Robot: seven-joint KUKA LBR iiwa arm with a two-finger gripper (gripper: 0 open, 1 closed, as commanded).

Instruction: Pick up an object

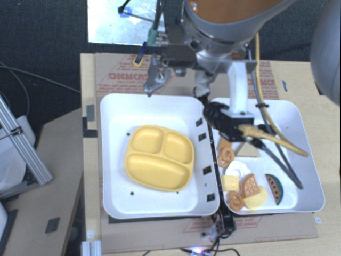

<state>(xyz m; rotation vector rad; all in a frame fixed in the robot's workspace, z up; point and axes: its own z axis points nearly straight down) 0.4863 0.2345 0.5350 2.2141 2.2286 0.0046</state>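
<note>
Cardboard-lined bench under two shallow white bins. At upper centre of the frame, above the far rim of the left bin, the two-finger gripper, fingers spread, pinching nothing. Below it, mid-frame, a yellow compartmented plastic tray, flat on the bin floor. Likely to slide off so broad and low a tray, or clip the rim on descent.
</note>
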